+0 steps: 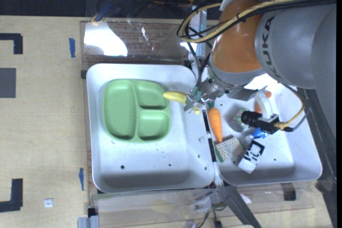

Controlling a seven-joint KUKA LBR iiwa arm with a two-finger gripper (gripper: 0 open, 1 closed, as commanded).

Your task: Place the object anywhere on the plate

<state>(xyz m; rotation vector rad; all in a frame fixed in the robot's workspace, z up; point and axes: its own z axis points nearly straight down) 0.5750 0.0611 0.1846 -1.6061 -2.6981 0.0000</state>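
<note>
Reaching over the bins' shared rim, the end effector (194, 100) hovers beside a small yellow plastic banana (175, 96) touching the green divided plate (136, 109). Its grip state cannot be told; the banana should clear the plate's raised edge before release.

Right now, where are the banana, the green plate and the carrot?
banana (175, 96): camera view, middle of the yellow fruit.
green plate (118, 109): camera view, floor of its large left compartment.
carrot (215, 124): camera view, mid-length.
</note>
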